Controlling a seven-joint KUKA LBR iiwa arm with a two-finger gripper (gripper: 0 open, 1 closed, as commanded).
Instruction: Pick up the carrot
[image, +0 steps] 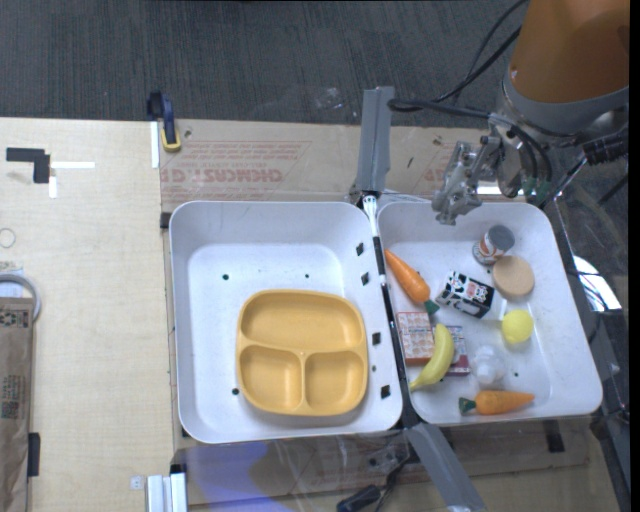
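Orange carrot (406, 276); yellow banana (436, 358); yellow-tan divided plate (302, 352); black-and-white carton (468, 293); white bins (200, 300).

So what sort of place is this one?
Likely a robot lab bench, not a kitchen: two white bins, toy food such as a carrot and banana, a robot gripper overhead.

- You are looking at a robotics lab bench — two white bins (190, 300) sit side by side on a plywood top (80, 300).
- Toy food fills one bin — cables (480, 60) trail over dark carpet (250, 50).
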